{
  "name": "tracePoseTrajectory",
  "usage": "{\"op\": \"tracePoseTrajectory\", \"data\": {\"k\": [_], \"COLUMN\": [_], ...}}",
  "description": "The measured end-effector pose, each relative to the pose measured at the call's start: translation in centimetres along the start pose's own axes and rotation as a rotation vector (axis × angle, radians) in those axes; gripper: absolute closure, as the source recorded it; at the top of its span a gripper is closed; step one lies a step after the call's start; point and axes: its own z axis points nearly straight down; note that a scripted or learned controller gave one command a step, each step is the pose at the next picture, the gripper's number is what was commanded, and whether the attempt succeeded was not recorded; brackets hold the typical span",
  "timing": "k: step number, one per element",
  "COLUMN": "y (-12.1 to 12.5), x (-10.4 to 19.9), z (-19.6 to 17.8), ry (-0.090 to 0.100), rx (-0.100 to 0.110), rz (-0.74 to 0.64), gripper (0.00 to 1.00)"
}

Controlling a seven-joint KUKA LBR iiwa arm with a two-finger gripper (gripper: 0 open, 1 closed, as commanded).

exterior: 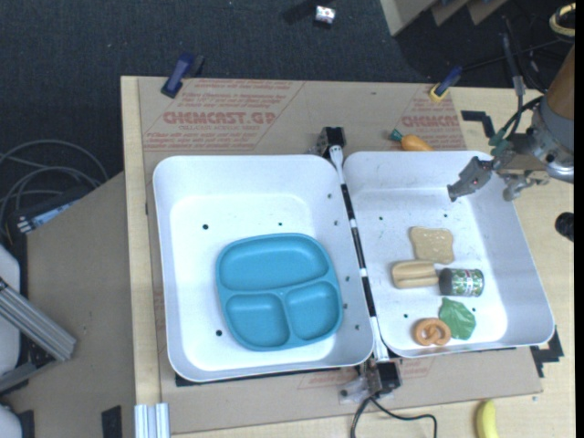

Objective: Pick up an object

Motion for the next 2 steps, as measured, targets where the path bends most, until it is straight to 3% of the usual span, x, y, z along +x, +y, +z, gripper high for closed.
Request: {"op": "tracePoseTrajectory", "data": {"k": [1, 2], "y": [-3.2, -1.7], "x": [2.2, 1.6], "z": [9.5, 17.0], "ry": [0.001, -0.001], "rx": [0.002, -0.005], "rz": [0.0, 0.0], "gripper": [0.0, 0.0]}}
